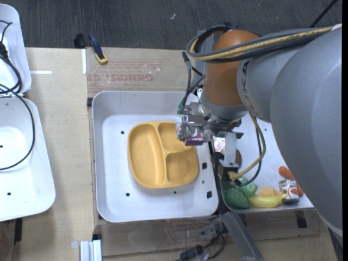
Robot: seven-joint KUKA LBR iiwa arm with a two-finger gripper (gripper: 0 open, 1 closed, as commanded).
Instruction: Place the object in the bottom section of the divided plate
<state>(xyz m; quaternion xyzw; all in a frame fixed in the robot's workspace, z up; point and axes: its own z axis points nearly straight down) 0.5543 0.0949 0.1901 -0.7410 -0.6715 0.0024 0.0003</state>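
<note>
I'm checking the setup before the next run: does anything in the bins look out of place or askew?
The yellow divided plate sits slightly rotated in its white bin, but flat and intact. The toy foods, a banana and a green piece, are crowded into the other bin's near corner. Nothing looks spilled.

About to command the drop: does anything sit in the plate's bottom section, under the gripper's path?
Nothing visible does. The yellow divided plate shows bare compartments, and the gripper hangs at its right edge. The toy food lies in the other bin, off the path.
</note>
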